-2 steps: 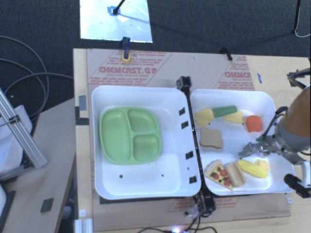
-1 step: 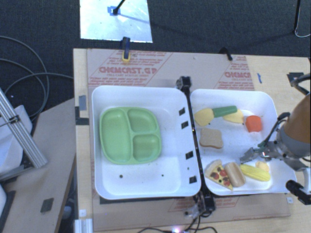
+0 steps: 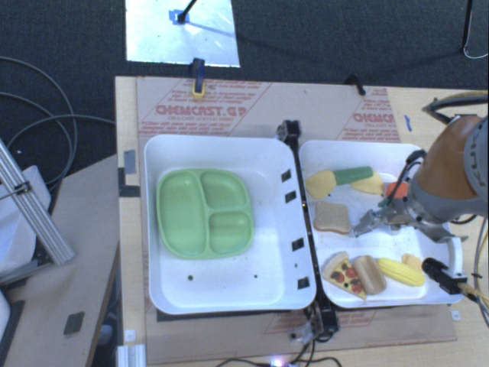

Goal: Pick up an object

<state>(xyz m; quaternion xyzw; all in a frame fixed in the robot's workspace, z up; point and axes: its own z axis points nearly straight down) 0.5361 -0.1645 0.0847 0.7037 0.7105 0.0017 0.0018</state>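
Closest to the near edge of the surface [image 3: 321, 113], the right bin [image 3: 397, 153] holds three toy foods in a row along its near wall: a pizza slice [image 3: 344, 275] towards the divider between the bins, a brown bun-like piece [image 3: 369, 274] touching it, and a yellow corn cob [image 3: 401, 271] just beside that, on the side of the surface's right edge.

Farther in, at the middle of the same bin, a bread slice [image 3: 331, 217] lies close to the divider. The hand [image 3: 365, 222] hangs just beside the bread, on its right-edge side. I cannot tell whether it is released or clenched, and nothing can be seen grasped in it.

Along that bin's far wall lie a rounded yellow piece [image 3: 322, 182] and a green stick-shaped piece [image 3: 351, 175], the two touching, with a second yellow piece [image 3: 368, 184] against the green one.

The left bin [image 3: 229, 277] carries one thing: a green plate [image 3: 205, 212] with three compartments, lying flat towards the surface's left edge.

Beyond the bins, the brown covering of the surface bears red print, CHEMCAST GP [image 3: 200, 111], and part of the same word repeats near the far right corner. A blue and yellow clamp [image 3: 198, 79] grips the far edge.
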